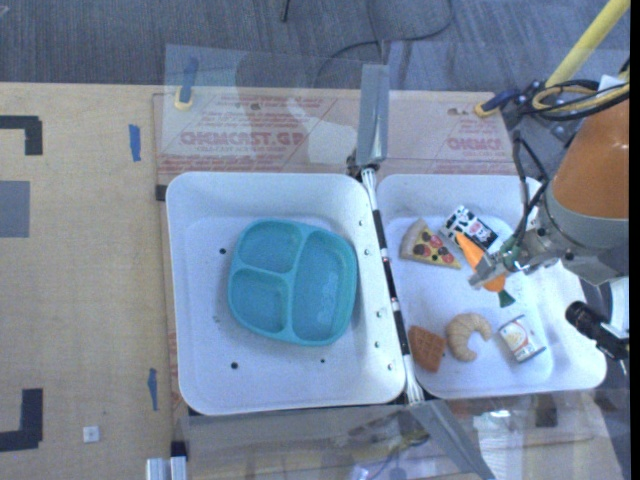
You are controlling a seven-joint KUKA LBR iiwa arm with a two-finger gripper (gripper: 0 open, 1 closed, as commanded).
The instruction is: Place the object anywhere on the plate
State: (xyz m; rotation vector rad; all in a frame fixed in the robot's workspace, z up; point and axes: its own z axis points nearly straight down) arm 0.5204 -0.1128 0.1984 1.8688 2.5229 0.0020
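Clutter is what I see packed around the gripper (492,268) in the right bin (580,368). It hangs low over an orange carrot-like toy (478,258), and I read that as the object, lying on the bin floor in the upper middle. Whether the toy sits between the fingers or just under them I cannot tell, nor whether the jaws stand apart or together; the tip is too small and blurred.

Just left of the carrot lies a pizza slice (430,244), and touching its upper end is a black-and-white item (473,228). Nearer the front edge I see a croissant (468,334), a brown waffle piece (427,347) beside it on the left, and a small can (521,339) tipped over on the right.

The teal plate (293,281), divided into three compartments, sits in the middle of the left bin (200,368), well apart from the carrot. Between the two stand the bins' adjoining walls and the pizza slice.
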